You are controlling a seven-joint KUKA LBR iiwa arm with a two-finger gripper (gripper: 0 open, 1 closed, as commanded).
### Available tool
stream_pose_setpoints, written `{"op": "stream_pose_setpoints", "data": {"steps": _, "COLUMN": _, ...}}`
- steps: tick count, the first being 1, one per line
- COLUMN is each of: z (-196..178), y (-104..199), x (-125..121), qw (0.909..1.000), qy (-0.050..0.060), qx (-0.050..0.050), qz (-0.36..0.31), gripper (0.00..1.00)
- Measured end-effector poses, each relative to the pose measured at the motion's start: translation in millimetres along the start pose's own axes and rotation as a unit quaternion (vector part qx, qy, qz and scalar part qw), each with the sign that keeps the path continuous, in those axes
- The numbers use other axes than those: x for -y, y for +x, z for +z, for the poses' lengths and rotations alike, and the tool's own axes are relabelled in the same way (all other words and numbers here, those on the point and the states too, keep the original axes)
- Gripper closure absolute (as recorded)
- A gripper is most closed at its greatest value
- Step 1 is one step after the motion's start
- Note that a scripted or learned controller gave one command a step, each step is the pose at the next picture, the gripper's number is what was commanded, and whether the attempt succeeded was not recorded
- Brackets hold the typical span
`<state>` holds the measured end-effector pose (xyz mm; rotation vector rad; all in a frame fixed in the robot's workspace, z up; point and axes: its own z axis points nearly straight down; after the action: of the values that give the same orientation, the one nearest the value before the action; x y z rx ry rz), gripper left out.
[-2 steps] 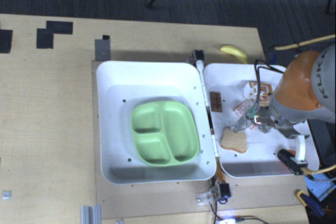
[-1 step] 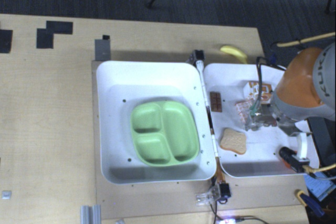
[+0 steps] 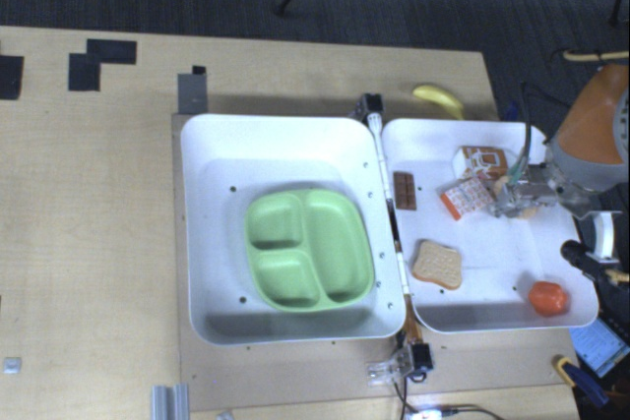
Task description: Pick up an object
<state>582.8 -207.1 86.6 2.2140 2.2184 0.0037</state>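
1. Left bin (image 3: 207,211): the one farthest left of the gripper, well apart from it. It holds one green divided plate (image 3: 310,249) with three compartments.
2. Right bin (image 3: 433,315): the gripper (image 3: 514,197) sits over its right part, near the far rim. This bin holds five things.
3. One brown bar (image 3: 404,191) lies well to the gripper's left, by the rim shared with the left bin.
4. One slice of toast (image 3: 436,264) lies to the gripper's lower left, apart from it.
5. One red-and-white packet (image 3: 466,198) lies just left of the gripper, and may touch it.
6. One small orange-and-white carton (image 3: 481,159) lies just above and left of the gripper.
7. One red tomato (image 3: 548,298) lies below and slightly right of the gripper, near the bin's front corner.
8. One yellow banana (image 3: 438,98) lies outside the bins, on the bench (image 3: 89,241), above and left of the gripper.
9. I cannot tell whether the gripper is released or clenched.
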Motion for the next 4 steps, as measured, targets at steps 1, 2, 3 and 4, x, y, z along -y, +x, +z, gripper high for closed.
{"op": "stream_pose_setpoints", "data": {"steps": 1, "z": -134, "y": 1, "x": -70, "qw": 1.0, "qy": -0.001, "qx": -0.001, "qz": -0.002, "gripper": 1.0}}
{"op": "stream_pose_setpoints", "data": {"steps": 2, "z": -131, "y": 1, "x": -69, "qw": 1.0, "qy": 0.001, "qx": -0.001, "qz": -0.002, "gripper": 0.0}}
{"op": "stream_pose_setpoints", "data": {"steps": 3, "z": -21, "y": 22, "x": -58, "qw": 1.0, "qy": -0.003, "qx": -0.001, "qz": -0.003, "gripper": 0.0}}
{"op": "stream_pose_setpoints", "data": {"steps": 4, "z": -34, "y": 24, "x": -59, "qw": 1.0, "qy": 0.0, "qx": -0.004, "qz": -0.005, "gripper": 1.0}}
